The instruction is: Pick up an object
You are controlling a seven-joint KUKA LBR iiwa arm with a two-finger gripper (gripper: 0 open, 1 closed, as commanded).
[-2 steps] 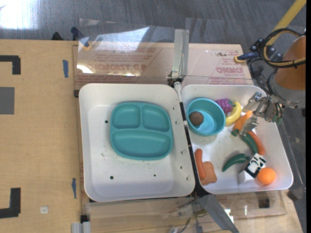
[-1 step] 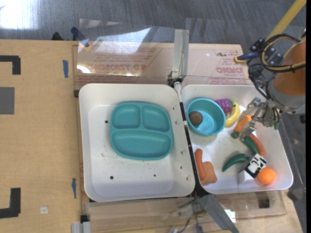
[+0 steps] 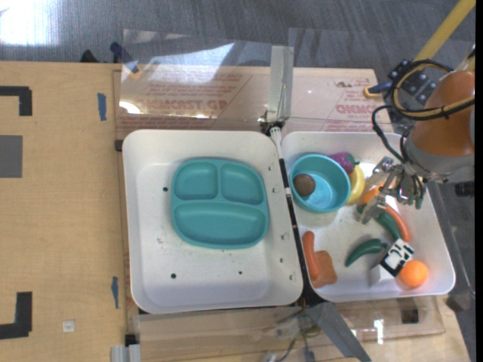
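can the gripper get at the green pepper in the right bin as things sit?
Probably yes. The green pepper lies exposed on the right bin's floor, nothing on top of it, just below the gripper. The orange ball and black-and-white block crowd its right end, so clearance there is tight.

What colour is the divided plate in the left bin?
Teal; the divided plate shows clearly in the camera view.

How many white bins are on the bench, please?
2. The left bin holds a teal tray; the right bin holds the blue bowl and toy foods. None seems hidden.
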